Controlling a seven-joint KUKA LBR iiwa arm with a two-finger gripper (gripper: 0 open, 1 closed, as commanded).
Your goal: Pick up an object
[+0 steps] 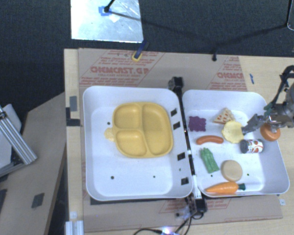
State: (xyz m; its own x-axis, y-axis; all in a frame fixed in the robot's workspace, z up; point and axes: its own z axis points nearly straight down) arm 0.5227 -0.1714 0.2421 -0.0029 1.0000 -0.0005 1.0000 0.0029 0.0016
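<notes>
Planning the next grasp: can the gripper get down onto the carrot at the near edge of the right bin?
Probably yes. The carrot lies alone along the bin's near wall, open from above; the gripper sits farther back. The wall close beside it may crowd one finger.

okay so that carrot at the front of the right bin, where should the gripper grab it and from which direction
Probably straight down from above, closing across the thick orange middle of the carrot. It lies flat, lengthwise along the near wall of the right bin, so the fingers should close front to back over its narrow width. The wall side looks tight. The green stem end, pointing right, is thinner, and the round tan piece sits just behind.
</notes>
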